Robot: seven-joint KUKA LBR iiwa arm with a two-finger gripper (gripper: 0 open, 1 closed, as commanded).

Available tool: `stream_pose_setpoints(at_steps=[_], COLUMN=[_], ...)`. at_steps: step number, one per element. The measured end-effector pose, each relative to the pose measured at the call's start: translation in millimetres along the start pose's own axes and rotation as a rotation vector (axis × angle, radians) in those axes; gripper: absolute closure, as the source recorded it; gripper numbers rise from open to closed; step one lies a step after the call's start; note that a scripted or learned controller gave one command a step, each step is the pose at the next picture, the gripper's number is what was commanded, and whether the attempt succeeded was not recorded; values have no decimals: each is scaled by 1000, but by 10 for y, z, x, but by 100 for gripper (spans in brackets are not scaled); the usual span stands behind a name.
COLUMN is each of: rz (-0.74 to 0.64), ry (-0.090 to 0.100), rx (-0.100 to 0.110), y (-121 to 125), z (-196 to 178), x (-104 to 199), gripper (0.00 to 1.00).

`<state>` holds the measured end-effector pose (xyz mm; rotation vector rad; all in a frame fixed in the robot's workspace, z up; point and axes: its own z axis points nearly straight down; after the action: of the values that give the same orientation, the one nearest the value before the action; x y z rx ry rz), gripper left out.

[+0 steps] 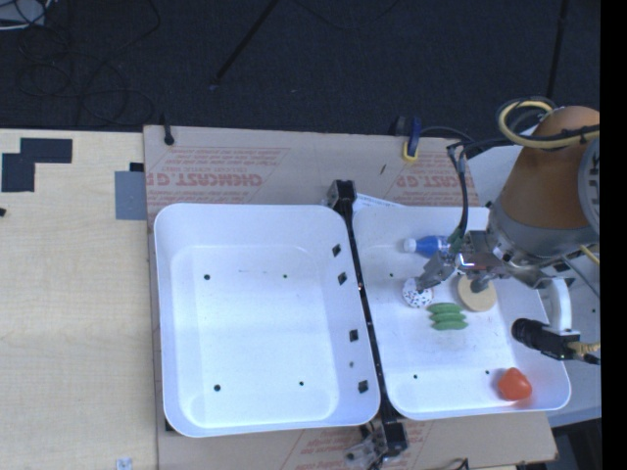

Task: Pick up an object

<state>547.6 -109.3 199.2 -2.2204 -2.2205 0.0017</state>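
Scanning from the left, the left bin [186,262] comes first, a shallow white tray with only small dark dots on its floor, and a black divider [355,292] runs between it and the right bin [411,380], where every loose object sits. Just past the divider, near the far side of that bin, lies a small blue and white bottle-like piece [421,246], and nearer the camera from it a white ball with dark spots [417,296]. The gripper [453,267] hangs low over this cluster, close above the spotted ball and the blue piece; whether its jaws are apart or together I cannot tell from this slant, and nothing can be seen caught in it. Just beside the ball to the right rests a green ridged object [449,316], touching or nearly touching a pale tan disc [479,297] behind it. Well apart, in the near right corner, sits an orange-red rounded object [513,385]. All look small and light, likely plastic or foam toys. The spotted ball seems the closest candidate, but it would probably roll, so a grasp straight across its widest part looks wisest. The green piece looks flatter and steadier, best taken across its short width.
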Motion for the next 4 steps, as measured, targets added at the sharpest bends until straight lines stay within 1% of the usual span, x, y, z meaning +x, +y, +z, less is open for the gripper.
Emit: stream_pose_setpoints(at_steps=[1, 2, 3, 4], rz=[1, -1, 2, -1], ry=[-1, 1, 2, 0], rx=[4, 3, 6, 2], y=[503, 969, 947, 957], z=[1083, 1120, 1128, 1015], x=[-337, -343, -1056, -1048], gripper=[0, 0, 0, 100])
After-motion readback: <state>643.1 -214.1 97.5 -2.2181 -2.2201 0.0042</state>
